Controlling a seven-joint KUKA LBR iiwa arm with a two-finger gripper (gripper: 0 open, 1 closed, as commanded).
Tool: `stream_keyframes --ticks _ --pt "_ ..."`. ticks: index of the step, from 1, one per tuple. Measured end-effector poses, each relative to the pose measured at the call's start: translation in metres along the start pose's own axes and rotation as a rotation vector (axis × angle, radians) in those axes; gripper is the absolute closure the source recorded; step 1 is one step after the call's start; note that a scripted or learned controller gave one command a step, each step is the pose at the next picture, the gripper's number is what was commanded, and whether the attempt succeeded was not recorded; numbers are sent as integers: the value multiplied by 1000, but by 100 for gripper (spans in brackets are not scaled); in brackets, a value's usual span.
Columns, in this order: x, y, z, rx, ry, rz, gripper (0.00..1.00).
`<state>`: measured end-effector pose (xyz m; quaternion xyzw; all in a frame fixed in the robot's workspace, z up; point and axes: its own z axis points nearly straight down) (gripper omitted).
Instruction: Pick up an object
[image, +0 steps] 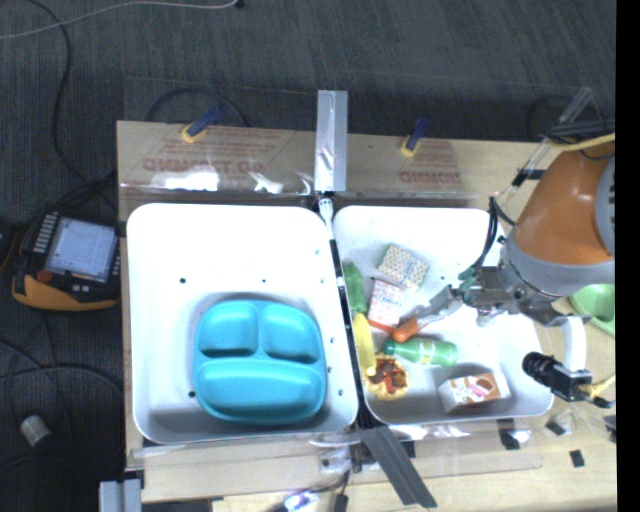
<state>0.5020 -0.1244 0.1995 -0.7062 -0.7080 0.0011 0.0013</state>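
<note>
The right bin (440, 225) holds several small items. A checkered box (403, 264) lies at the back, with a red and white packet (385, 298) in front of it. A green piece (353, 284) and a yellow banana (362, 341) lie along the left wall. An orange carrot (406, 328), a green bottle (425, 352), a pizza-like toy (388, 377) and a small carton (470, 390) fill the front. My gripper (428, 308) reaches in from the right, slanting down toward the left. Its tip is just above and right of the carrot, beside the packet.
The left bin (160, 250) holds a blue divided tray (262, 358). The arm's orange band (560, 205) and grey wrist (545, 270) hang over the right bin's right wall. A green object (598, 300) lies outside the bin at the far right.
</note>
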Motion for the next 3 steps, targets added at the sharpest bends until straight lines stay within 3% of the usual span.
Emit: stream_keyframes --ticks 1,2,3 --pt "14 13 110 -12 -1 209 0" --pt "15 14 101 -13 2 209 100" --pt "40 30 -13 -1 -3 162 100"
